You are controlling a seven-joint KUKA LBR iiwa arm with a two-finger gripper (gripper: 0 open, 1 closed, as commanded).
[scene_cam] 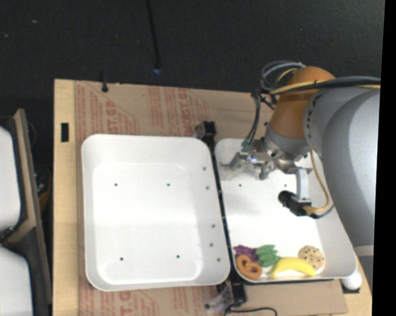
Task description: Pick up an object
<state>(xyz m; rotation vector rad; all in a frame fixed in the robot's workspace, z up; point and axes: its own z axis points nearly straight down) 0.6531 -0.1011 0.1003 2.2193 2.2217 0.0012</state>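
Observation:
Several toy foods lie along the near edge of the right bin (274, 210): a purple bunch of grapes (244, 252), an orange-brown ring (249, 268), a green leafy piece (268, 254), a yellow banana (291, 267) and a speckled cookie (311, 257). My gripper (251, 160) hangs low over the far left corner of the right bin, below the orange band (298, 103) of the arm. It is well away from the foods, and nothing shows in it.
The left bin (150, 211) lies beside the right one, and their rims meet along a dark divider (219, 201). A black cable loop (297, 203) hangs from the wrist over the right bin. Brown cardboard (141, 109) covers the bench behind the bins.

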